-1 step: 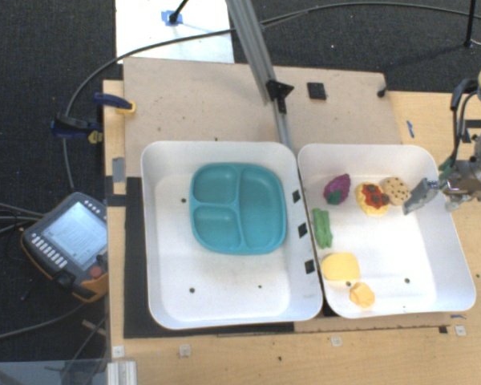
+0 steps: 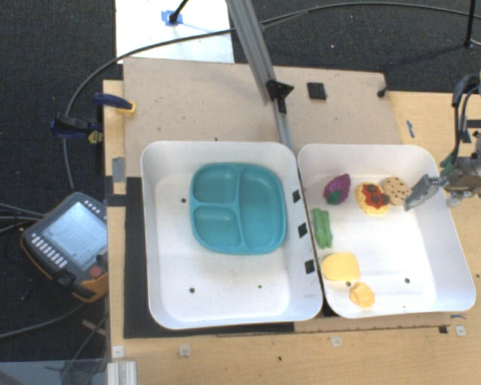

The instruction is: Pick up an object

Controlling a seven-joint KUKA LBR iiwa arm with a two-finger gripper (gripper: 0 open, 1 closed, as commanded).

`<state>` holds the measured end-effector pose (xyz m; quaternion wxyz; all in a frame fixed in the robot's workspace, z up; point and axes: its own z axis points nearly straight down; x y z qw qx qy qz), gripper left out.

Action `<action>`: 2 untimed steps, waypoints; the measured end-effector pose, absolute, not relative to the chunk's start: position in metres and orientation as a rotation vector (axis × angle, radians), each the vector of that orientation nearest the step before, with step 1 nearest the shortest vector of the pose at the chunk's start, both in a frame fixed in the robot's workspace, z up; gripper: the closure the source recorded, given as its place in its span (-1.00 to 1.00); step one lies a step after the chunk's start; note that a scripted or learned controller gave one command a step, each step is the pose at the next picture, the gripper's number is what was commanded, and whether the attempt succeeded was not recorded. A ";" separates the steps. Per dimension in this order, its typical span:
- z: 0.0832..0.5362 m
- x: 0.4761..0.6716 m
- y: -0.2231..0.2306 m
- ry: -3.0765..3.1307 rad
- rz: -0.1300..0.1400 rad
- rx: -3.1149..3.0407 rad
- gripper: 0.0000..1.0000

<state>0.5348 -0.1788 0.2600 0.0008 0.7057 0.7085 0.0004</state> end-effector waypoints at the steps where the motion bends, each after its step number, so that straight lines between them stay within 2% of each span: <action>1: 0.204 0.533 -0.188 2.223 -0.001 2.221 -1.00; 2: 0.146 0.536 -0.196 2.224 -0.003 2.222 -1.00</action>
